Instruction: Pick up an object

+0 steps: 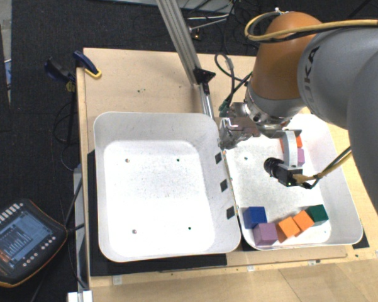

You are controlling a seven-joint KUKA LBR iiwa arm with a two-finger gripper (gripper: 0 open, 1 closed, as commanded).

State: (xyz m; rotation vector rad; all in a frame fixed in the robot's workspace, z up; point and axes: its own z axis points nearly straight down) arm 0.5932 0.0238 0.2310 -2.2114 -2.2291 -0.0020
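My gripper (229,133) hangs over the upper left corner of the right bin (339,168), close to the rim it shares with the left bin (107,168). Along the right bin's front edge lie a blue block (254,216), a purple block (265,233), an orange block (290,226) and a green block (316,215), close together and well below the gripper. Beside the wrist, a small orange piece (299,142) and a pale purple piece (300,158) peek out, partly hidden by the arm. Nothing is visible between the gripper's tips.
A metal rail (182,36) slants down from the top to the bins' shared corner. Blue and yellow clamps (82,65) sit at the bench's far left corner. A handheld pendant (19,241) lies off the bench at lower left.
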